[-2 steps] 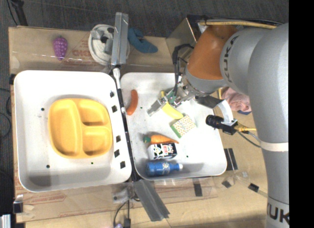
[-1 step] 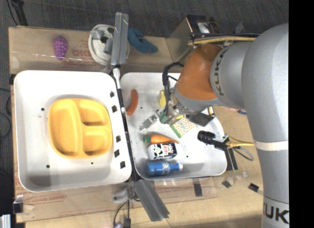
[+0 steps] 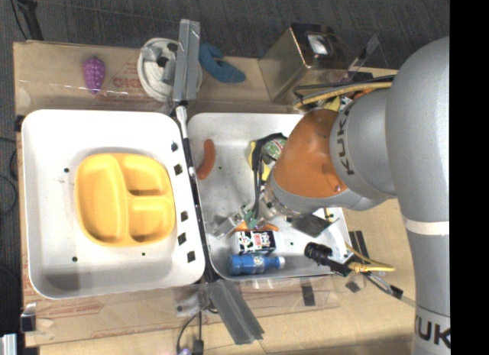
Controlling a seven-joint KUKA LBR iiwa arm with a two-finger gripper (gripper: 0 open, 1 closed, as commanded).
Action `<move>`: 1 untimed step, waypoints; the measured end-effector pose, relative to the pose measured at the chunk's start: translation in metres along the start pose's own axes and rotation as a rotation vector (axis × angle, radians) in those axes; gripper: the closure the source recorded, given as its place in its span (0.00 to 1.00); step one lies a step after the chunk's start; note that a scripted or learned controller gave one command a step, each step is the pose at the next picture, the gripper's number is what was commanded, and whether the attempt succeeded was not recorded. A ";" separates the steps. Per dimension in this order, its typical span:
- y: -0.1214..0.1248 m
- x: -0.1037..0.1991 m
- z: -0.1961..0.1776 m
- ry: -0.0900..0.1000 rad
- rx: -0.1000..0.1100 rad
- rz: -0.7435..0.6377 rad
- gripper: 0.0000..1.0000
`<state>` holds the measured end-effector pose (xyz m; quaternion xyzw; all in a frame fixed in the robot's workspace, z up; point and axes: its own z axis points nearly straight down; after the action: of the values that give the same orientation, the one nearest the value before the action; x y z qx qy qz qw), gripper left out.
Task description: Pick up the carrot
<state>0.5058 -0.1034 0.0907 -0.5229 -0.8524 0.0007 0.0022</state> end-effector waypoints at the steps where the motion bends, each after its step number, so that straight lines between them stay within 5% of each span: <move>1: 0.003 -0.002 -0.012 -0.005 -0.006 -0.005 1.00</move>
<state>0.5093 -0.1041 0.1023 -0.5208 -0.8537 -0.0006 -0.0017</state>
